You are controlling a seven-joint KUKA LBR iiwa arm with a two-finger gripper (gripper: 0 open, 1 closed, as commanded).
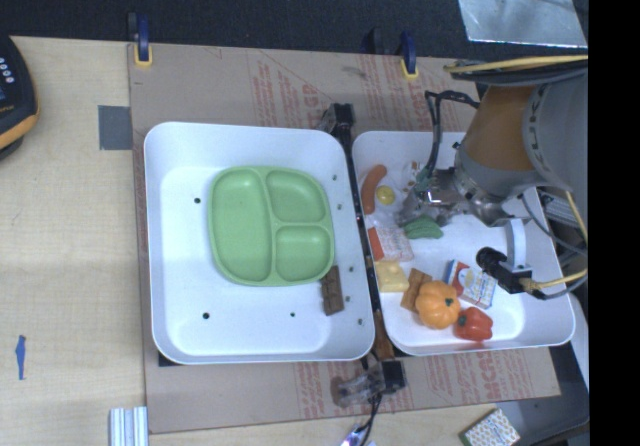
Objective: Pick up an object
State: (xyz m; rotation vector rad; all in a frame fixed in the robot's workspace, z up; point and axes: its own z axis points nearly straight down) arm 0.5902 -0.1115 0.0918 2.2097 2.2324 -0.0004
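Note:
The right bin [545, 334] holds several small toy foods: a red sausage [371, 186], a yellow piece [386, 196], a green piece [423, 229], a clear packet [389, 244], a yellow block [391, 277], an orange pumpkin [437, 304], a red pepper [474, 324] and a small red-and-white carton [474, 285]. My gripper [427, 202] reaches down from the right into the bin's upper middle, just above the green piece. The arm's grey wrist and orange band cover the bin's upper right.
The left bin [170, 234] bears a green divided plate [270, 224] and a small brown block [331, 290] near its right wall. Black cable and a clamp [505, 269] hang over the right bin's right side. Blue clips hold the cardboard at the back.

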